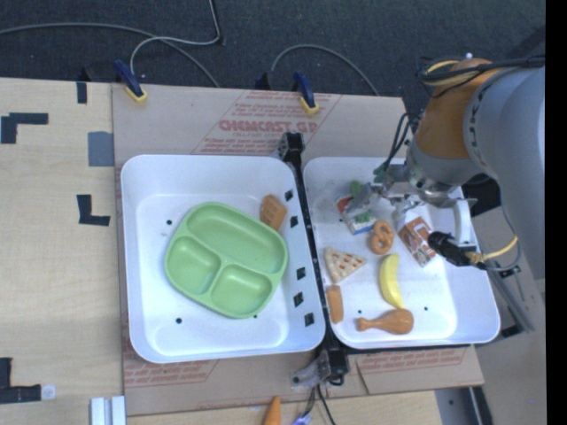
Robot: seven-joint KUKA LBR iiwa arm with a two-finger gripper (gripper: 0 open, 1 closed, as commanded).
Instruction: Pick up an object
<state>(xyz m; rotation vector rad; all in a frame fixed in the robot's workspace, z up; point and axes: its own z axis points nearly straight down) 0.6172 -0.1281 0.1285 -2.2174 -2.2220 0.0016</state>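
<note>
The right bin [474, 312] holds several toy foods. They are a small green, red and blue item [358, 211], a pretzel [382, 236], a brown and red packet [416, 241], a pizza slice [343, 263], a banana [391, 281], a drumstick [387, 323] and an orange sausage [335, 304]. My gripper [400, 193] hangs low over the bin's far part, just right of the green and red item and above the pretzel. The grey wrist covers much of it. I see nothing held in it.
The left bin [146, 317] holds a green three-part plate [227, 259] and a brown biscuit [273, 212] near the divider. Black clips run along the wall between the bins [304, 264]. The arm's bulk [478, 131] fills the upper right.
</note>
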